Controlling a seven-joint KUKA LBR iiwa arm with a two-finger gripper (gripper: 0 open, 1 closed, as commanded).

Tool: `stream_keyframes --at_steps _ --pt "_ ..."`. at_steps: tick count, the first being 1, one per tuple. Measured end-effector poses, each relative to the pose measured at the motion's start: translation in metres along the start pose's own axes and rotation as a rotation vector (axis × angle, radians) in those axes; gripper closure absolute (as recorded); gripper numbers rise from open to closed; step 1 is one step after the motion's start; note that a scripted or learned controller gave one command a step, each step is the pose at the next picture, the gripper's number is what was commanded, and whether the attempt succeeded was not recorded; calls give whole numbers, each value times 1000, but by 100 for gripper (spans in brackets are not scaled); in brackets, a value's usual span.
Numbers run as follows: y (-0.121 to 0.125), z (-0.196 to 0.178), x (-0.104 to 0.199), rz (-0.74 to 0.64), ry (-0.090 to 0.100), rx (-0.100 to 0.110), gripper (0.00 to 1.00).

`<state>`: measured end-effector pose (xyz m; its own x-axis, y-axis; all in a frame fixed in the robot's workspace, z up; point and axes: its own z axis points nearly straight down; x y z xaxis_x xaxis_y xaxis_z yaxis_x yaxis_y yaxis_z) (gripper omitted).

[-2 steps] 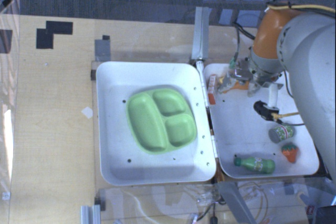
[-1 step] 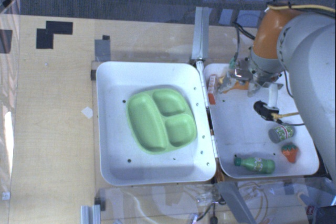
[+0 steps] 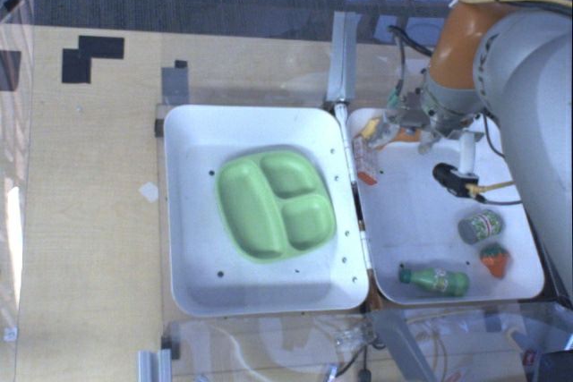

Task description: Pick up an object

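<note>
Two shallow white bins sit side by side on a pale wooden bench point(image 3: 89, 210). The left bin point(image 3: 192, 282) holds a green divided plate point(image 3: 276, 203) with three compartments, lying flat in its middle. The grey arm point(image 3: 528, 103), with its orange band, reaches in from the right. Its gripper point(image 3: 398, 128) hangs over the far left corner of the right bin point(image 3: 403, 219); I cannot tell whether it is spread or pressed together. Just beside it, against that bin's left wall, lies a small orange and red thing point(image 3: 363, 161), too blurred to name, its long axis running along the wall. Well apart from it, by the near wall, a green bottle point(image 3: 436, 281) lies on its side. Its long axis runs roughly left to right, and the narrow neck points left toward the divide between the bins. Near the right wall a small can point(image 3: 482, 226) lies tipped, its grey end facing left. Just nearer than the can is a red toy fruit point(image 3: 495, 260), its green leaves toward the can. Bare white floor lies between the gripper and these three
</note>
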<state>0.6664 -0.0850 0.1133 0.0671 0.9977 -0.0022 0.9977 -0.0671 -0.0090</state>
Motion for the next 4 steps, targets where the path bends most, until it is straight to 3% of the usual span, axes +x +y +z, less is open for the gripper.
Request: stream_keyframes --at_steps 1,2,3,4 --pt "-89 25 -52 -103 -1 -20 0" --pt "-23 27 -42 -87 0 -22 0" --pt "6 28 -57 -119 4 -2 0" --pt "6 28 -57 -119 3 -4 0"
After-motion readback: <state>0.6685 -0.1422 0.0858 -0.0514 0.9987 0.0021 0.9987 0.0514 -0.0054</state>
